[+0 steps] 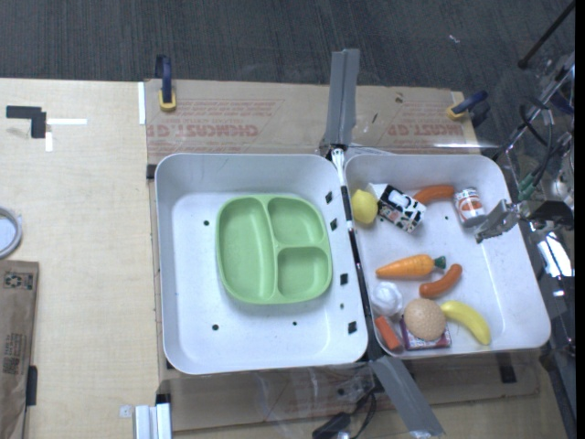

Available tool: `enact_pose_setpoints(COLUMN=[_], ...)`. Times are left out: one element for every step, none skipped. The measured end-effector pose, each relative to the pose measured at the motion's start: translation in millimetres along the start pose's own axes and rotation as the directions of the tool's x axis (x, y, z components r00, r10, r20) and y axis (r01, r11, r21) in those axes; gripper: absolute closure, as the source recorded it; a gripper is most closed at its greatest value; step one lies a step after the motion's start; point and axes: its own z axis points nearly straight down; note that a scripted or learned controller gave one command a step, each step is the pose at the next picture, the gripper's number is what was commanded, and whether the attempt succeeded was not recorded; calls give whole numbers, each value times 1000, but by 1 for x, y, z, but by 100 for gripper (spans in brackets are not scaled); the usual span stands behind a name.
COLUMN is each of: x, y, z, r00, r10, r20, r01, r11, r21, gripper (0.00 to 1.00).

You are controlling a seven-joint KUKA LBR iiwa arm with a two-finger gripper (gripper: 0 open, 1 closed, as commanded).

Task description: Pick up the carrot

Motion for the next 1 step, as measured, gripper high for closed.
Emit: enact_pose_setpoints(x=[27], y=[-5], z=[-61], r00=[981], r10=[196], r20=[1], r01=[-196], r11=[981], r21=[0], gripper=[0])
